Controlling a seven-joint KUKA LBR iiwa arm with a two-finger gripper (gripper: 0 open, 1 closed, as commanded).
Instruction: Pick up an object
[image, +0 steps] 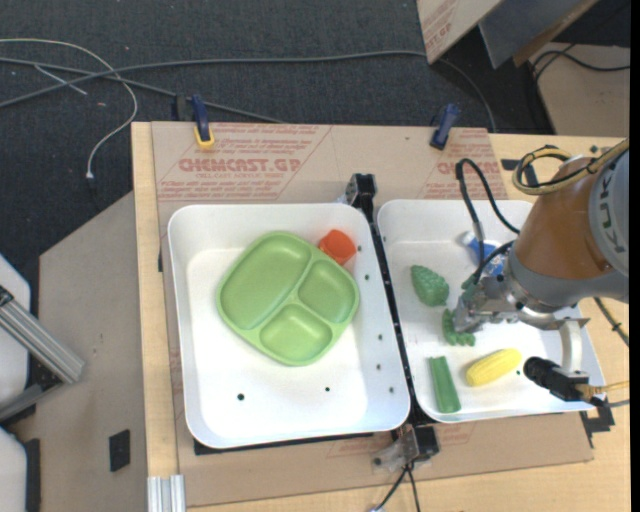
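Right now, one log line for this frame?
arm: over right bin | gripper: low, at small green toy | grasp: unconfirmed | nearby: yellow corn, green stick | left bin: green plate, orange piece

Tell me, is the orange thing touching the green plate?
Touching. The camera view shows the orange thing pressed against the green plate's upper right rim, no gap between.

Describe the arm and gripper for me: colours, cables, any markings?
The arm is grey with a broad orange band above the wrist and part of dark lettering on its upper grey section. Black and yellow cables loop beside it. The gripper is grey metal, with a blue part just above it.
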